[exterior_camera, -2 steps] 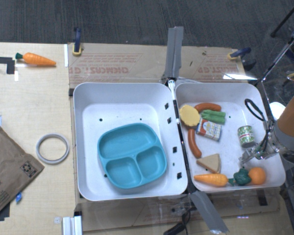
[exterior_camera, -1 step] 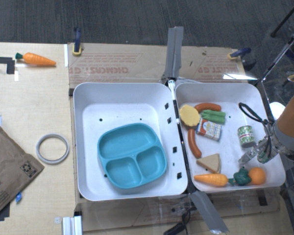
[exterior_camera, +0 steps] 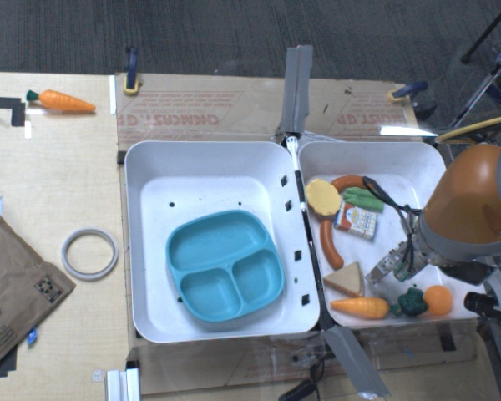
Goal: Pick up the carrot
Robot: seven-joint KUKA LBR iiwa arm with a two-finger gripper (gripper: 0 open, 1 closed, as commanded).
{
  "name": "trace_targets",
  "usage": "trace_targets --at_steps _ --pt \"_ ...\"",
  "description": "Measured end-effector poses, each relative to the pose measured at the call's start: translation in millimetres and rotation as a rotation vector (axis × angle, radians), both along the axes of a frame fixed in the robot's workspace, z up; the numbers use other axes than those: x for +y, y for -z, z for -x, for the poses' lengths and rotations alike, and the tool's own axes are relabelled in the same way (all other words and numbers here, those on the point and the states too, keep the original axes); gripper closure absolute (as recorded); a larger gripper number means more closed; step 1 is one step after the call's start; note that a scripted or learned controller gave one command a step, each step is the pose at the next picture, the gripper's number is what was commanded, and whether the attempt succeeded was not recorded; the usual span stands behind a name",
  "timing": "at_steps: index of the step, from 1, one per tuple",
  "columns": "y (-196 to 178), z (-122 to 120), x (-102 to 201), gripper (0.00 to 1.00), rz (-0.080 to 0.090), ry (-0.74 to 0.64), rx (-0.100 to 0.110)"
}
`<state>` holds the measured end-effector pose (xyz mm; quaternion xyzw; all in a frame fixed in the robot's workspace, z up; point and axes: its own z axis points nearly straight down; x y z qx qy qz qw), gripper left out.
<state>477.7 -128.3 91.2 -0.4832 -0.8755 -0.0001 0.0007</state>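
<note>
a: where is the carrot (exterior_camera: pixel 360 307) right now?

b: it lies in the right bin (exterior_camera: pixel 417 150), against the near wall, just in front of a wedge of bread (exterior_camera: pixel 346 281). its long axis runs almost level across the view. the thick end is toward the right, touching a dark green leafy piece (exterior_camera: pixel 412 302), and the narrow tip points left toward the divider between the 2 bins.

a: and the gripper (exterior_camera: pixel 394 266)?

b: it hangs low over the right bin, above and a little right of the carrot's thick end, near it but apart from it. the metal parts there are small and blurred, so i cannot tell whether it is wide, narrow or gripping anything.

a: what else is hard to see?

b: the arm (exterior_camera: pixel 472 203), grey with its orange band, covers the right part of that bin. an orange ball (exterior_camera: pixel 438 300) sits just right of the green piece. a red sausage (exterior_camera: pixel 329 242) curves partly under a yellow disc (exterior_camera: pixel 323 197) and a small printed packet (exterior_camera: pixel 357 221).

a: anything in the other bin?

b: the left bin (exterior_camera: pixel 142 224) holds a blue plate (exterior_camera: pixel 224 265) with 3 compartments. a second carrot (exterior_camera: pixel 60 101) lies on the bench at far left, tip pointing right, well apart from both bins.
</note>
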Motion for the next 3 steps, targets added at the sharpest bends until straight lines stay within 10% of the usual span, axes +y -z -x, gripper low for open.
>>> trace_targets --at_steps 1,2,3 --pt "-0.2 -47.8 3.0 1.00 0.001 0.043 -0.002" --pt "-0.3 -3.7 28.5 1.00 0.001 -0.061 -0.001" --pt "-153.6 -1.3 18.1 1.00 0.003 0.004 -0.002"
